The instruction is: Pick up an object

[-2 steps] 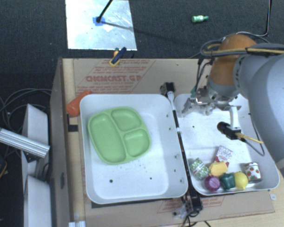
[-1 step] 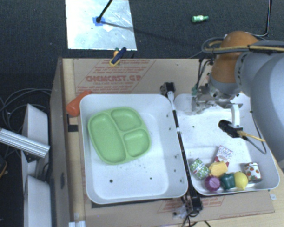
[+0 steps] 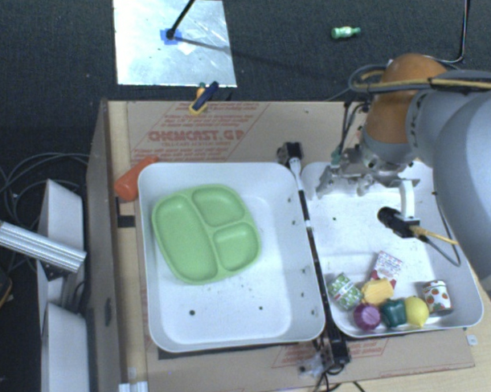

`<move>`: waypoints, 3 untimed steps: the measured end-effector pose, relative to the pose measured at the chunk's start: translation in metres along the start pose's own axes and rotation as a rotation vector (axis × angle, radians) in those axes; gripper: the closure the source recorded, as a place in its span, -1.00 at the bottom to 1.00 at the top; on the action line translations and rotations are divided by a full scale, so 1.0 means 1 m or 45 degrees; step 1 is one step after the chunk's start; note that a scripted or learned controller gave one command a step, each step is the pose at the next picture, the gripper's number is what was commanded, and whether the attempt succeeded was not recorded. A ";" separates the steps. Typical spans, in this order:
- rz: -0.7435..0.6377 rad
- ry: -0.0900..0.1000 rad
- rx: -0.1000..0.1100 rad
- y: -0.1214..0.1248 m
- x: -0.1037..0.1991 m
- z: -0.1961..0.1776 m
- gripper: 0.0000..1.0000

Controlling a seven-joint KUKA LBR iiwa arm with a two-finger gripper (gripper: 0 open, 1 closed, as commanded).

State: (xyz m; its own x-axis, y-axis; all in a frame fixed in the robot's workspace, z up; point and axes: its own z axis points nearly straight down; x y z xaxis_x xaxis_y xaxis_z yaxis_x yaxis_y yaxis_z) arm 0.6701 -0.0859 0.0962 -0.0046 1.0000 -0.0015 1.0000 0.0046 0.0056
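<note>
My hand (image 3: pixel 364 177) is up at the far end of the right bin (image 3: pixel 343 228), hanging over bare white floor near the back rim. Can't tell if it's clenched or released, my own wrist and the orange band (image 3: pixel 395 105) cover most of it from this angle. Nothing visible in it, as far as I can make out.

The stuff to grab is all bunched in the near corner of that bin: a red and white packet (image 3: pixel 386 266), a green and white wrapped thing (image 3: pixel 343 288), a yellow piece (image 3: pixel 378 292), a magenta round one (image 3: pixel 367 315), a green one (image 3: pixel 393 313), a yellow-green ball (image 3: pixel 416 311) and a small can (image 3: pixel 436 296) by the right wall. They're packed touching each other, tight against the front rim, so not much room around them. Plenty of open floor between them and my hand, though.

The left bin (image 3: pixel 234 328) has a green divided tray (image 3: pixel 205 233) in it. My arm cuts off the right bin's far right side.
</note>
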 end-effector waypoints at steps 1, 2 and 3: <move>-0.002 0.000 -0.004 0.001 0.000 -0.011 1.00; -0.002 0.000 -0.004 0.001 0.000 -0.011 -1.00; 0.001 0.001 0.006 -0.001 0.002 0.012 -1.00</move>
State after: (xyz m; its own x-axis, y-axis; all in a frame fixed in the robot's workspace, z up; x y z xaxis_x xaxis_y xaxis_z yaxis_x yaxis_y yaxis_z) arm 0.6687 -0.0835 0.0845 -0.0038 1.0000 -0.0007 1.0000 0.0038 0.0010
